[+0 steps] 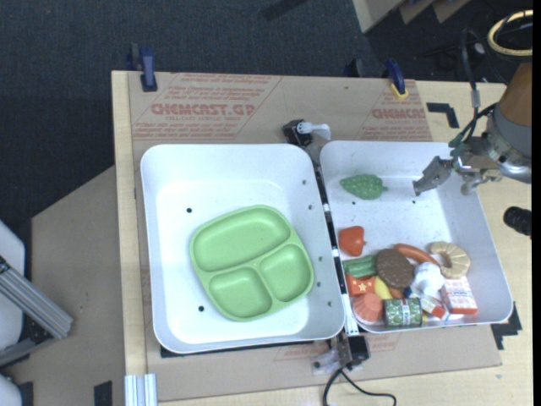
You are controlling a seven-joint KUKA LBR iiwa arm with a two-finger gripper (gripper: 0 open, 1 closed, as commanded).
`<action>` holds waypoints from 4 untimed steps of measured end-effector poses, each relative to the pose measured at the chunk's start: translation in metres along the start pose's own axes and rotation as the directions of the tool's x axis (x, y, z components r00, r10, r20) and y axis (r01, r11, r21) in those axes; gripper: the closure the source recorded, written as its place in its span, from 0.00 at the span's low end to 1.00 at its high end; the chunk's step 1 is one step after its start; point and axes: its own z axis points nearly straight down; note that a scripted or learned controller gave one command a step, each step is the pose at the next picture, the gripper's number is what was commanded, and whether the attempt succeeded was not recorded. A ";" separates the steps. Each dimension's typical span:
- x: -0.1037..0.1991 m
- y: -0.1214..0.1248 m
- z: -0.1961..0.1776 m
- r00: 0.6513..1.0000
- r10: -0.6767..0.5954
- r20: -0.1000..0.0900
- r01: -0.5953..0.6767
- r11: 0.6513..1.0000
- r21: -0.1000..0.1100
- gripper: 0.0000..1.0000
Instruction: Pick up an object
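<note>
Hanging over the right bin's (494,256) far right corner, the claw (448,174) holds nothing, its two fingers spread, one reaching left above bare white floor. Going left to right on the counter (211,108): the left bin (161,227) carries one green divided tray (252,261) with three compartments, set at a slant near the middle, with open floor along the far and left walls. Two bins touch along their shared rim. In the right bin, one green leafy piece (363,186) lies near the far left corner, long axis left-right, with clear floor around it. One red pepper (352,240) sits by the left wall. A crowded heap of toy foods (410,284) fills the near edge, its count unclear.
</note>
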 end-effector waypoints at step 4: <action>0.096 -0.056 0.016 1.000 -0.009 0.000 0.009 1.000 -0.013 1.00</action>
